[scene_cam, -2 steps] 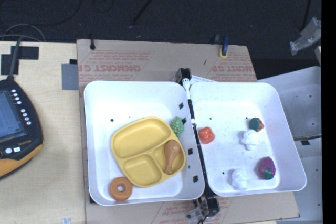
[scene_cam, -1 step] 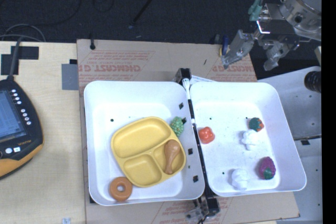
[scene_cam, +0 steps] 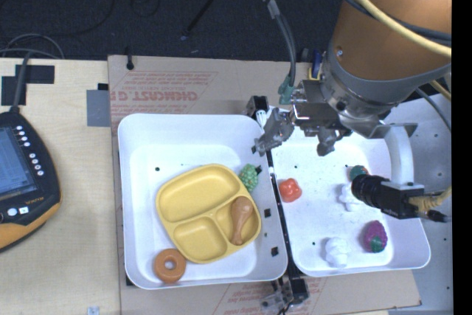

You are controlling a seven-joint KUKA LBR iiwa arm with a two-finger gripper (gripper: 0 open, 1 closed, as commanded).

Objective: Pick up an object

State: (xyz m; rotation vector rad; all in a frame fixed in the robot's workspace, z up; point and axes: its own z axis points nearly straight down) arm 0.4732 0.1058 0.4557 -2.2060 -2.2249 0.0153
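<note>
The red toy (scene_cam: 290, 190) is probably light, rigid and slippery; pinch its widest sides; whether the hand (scene_cam: 274, 130) is spread cannot be determined.

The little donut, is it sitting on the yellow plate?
No. The donut lies on the white floor of the left bin, just off the yellow plate's lower left corner, while the drumstick rests on the plate.

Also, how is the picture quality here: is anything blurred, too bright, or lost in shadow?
Camera view: the orange band of the arm sits close to the lens and looks soft; the white bins are bright, nearly washed out, while the yellow plate, donut and tomato stay sharp enough; the floor behind the bench is very dark, and the end effector is dim and cluttered.
</note>
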